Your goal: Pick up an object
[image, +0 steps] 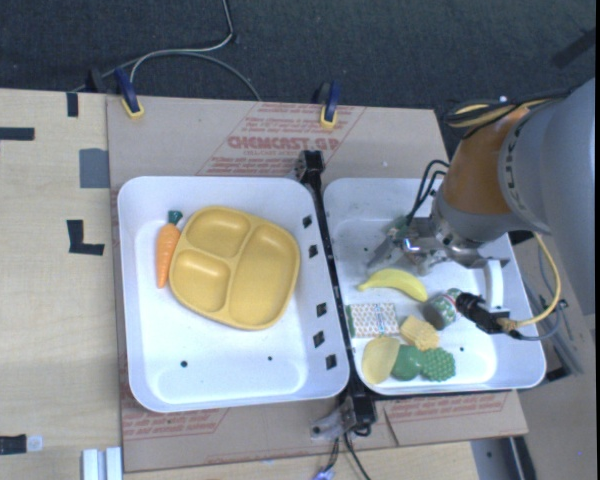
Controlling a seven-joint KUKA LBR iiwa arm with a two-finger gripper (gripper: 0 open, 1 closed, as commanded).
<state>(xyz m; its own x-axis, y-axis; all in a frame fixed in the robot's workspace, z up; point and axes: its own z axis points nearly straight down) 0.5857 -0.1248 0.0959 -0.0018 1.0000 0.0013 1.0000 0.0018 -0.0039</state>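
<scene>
Lying near the end effector [408, 242]: banana [395, 283], patterned card [373, 318], bumpy green toy [438, 366].

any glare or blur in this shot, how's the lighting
Camera view: lighting is even and soft, no hard shadows in the left bin; the yellow divided plate shows a faint sheen, no glare; the banana reads clearly; the pincer is small and murky; the grey arm, nearest the camera, looks blurred.
</scene>
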